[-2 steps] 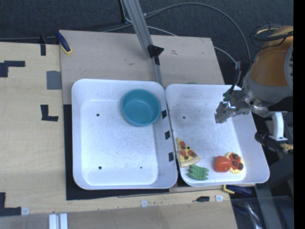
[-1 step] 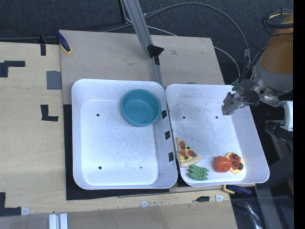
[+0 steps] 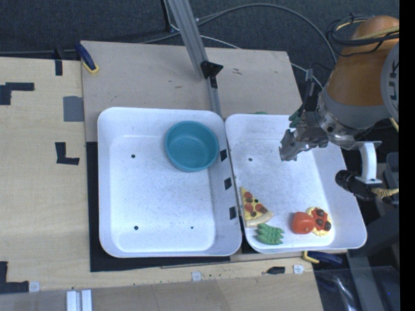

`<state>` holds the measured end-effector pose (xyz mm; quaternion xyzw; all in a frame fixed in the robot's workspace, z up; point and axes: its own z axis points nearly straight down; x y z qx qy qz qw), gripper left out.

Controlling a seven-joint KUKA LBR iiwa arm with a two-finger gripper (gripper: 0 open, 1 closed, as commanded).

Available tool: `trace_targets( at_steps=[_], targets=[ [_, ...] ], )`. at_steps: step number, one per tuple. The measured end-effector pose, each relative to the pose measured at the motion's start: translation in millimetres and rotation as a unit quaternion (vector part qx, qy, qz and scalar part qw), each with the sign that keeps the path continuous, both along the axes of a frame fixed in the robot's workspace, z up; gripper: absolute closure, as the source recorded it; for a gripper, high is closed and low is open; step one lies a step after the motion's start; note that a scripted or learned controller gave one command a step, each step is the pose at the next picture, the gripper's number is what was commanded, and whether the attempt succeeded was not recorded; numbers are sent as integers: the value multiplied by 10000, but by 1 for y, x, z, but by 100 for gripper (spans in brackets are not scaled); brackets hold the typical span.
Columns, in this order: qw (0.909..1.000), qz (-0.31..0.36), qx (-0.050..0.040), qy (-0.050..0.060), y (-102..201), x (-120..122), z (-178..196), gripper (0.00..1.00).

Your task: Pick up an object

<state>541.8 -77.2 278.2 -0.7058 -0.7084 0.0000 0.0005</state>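
Over the right bin: pincer (image 3: 290, 149), dark, hanging off the grey-and-orange arm (image 3: 360, 76) reaching in from the right.
Pincer state: cannot tell, tips too dark and small to read; nothing seen between them.
Under the pincer: bare speckled floor of the right bin (image 3: 285, 186), upper middle part.
Below and left of the pincer: pizza slice (image 3: 253, 208), lying flat against the bin's left wall, well apart from the pincer.
Just below the pizza slice: green toy (image 3: 270, 234), leafy in shape, touching or nearly touching the slice, at the bin's near edge.
Below and slightly right of the pincer: red toy (image 3: 302, 222), rounded, at the near right corner of the same bin, well apart from the pincer.
Against the red toy's right side: yellow toy (image 3: 320, 221) with dark spots, touching it.
Left of the pincer, across the divide: left bin (image 3: 142, 232), white and shallow, side by side with the right one.
Far left of the pincer, at about its height: bowl (image 3: 190, 146), blue, upright, in the upper right part of the left bin.
Up and left of the pincer: metal post (image 3: 188, 24), slanting down to the gap between the bins.
Beneath all: worktop (image 3: 39, 173), pale wood with dark tape marks.
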Motion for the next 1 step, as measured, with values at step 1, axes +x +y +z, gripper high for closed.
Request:
trace_targets(
  at_steps=[1],
  targets=[
    [10000,0,-1,7,46,-7,-19,100]
  ],
)
